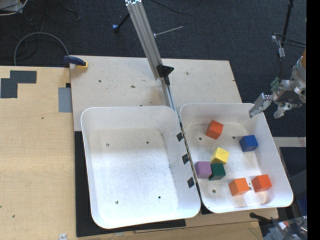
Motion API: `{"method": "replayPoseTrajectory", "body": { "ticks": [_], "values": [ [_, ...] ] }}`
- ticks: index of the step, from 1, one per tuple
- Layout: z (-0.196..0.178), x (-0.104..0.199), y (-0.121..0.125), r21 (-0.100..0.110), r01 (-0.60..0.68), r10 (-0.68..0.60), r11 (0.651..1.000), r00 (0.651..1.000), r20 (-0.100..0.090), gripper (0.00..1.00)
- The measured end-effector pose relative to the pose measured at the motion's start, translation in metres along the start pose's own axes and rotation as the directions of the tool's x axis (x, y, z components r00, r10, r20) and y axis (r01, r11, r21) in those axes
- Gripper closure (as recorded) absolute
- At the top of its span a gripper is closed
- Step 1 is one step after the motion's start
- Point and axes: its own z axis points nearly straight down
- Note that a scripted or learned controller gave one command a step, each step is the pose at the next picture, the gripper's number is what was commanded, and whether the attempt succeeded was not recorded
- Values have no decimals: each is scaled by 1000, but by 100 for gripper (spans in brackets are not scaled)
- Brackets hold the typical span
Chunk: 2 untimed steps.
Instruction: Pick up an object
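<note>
The gripper (270, 105) hangs over the right bin's (282, 156) far corner, fingers spread, holding nothing. The blue cube (248, 143) sits nearest, apart from the others: probably light, rigid and smooth, best pinched across opposite flat faces.

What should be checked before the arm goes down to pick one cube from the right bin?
1. Two-finger gripper above the right white bin: not ok, it sits over the upper right rim.
2. Fingers free of any object: ok.
3. Blue wooden cube stands apart from others: ok.
4. Yellow cube, purple cube and green cube separated: not ok, they touch.
5. Finger opening wide enough: cannot tell.
</note>
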Motion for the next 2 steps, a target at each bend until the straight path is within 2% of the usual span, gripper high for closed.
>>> {"method": "replayPoseTrajectory", "body": {
  "ticks": [1,2],
  "values": [
    [-10,0,0,0,5,-5,1000,1000,0,100],
    [-126,6,25,-12,-5,5,1000,1000,3,100]
  ]
}}
